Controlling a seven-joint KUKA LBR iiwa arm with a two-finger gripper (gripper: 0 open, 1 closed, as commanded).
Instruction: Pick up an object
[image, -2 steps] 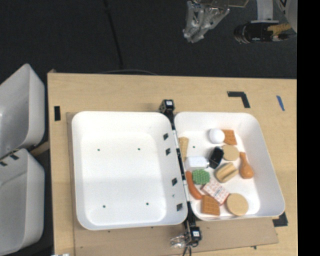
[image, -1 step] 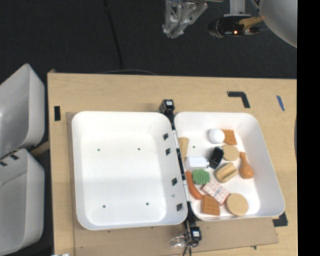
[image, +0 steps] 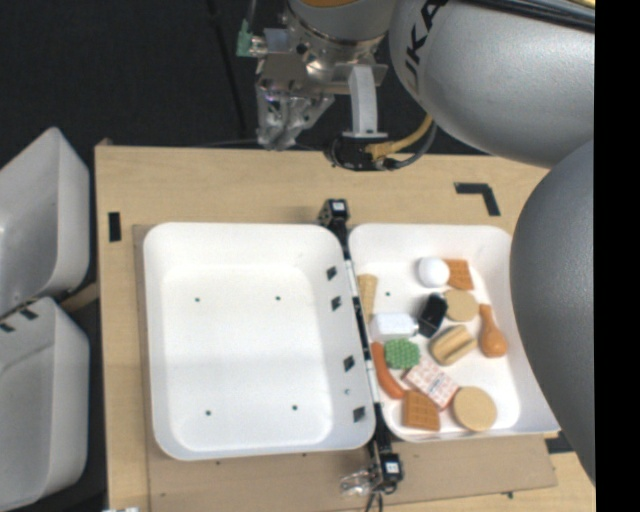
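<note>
At the top of the view, above the far edge of the bench, the gripper (image: 283, 125) hangs from the grey arm (image: 500, 70), raised well clear of both bins; its tip is a blur of metal and nothing can be seen in it. How it is set, wide or closed, cannot be told. All the objects lie well apart from it, in the right bin (image: 500, 245), toward the near right of the bench. They form a loose cluster: a white ball (image: 433, 271) beside an orange cracker (image: 459, 274) at the far end, a black block (image: 432, 313) touching a tan disc (image: 462, 305), a white block (image: 394, 324) just left of the black one, and a green piece (image: 402, 353) below that. A bun (image: 452, 345) sits in the middle, an orange drumstick (image: 490, 335) lies at the right side, a red sausage (image: 387, 375) runs along the left wall, and a pale cone (image: 367, 292) lies above it. Near the front are a pink wafer (image: 431, 382), a waffle (image: 420, 412) and a round biscuit (image: 474, 408). To the left, the left bin (image: 160, 300) is plain white inside. Both bins rest on a light wooden bench (image: 220, 185) with black corner marks, and black clips join the bins along their shared edge. White padded shapes (image: 35, 230) stand at the far left, and the background beyond the bench is dark.
</note>
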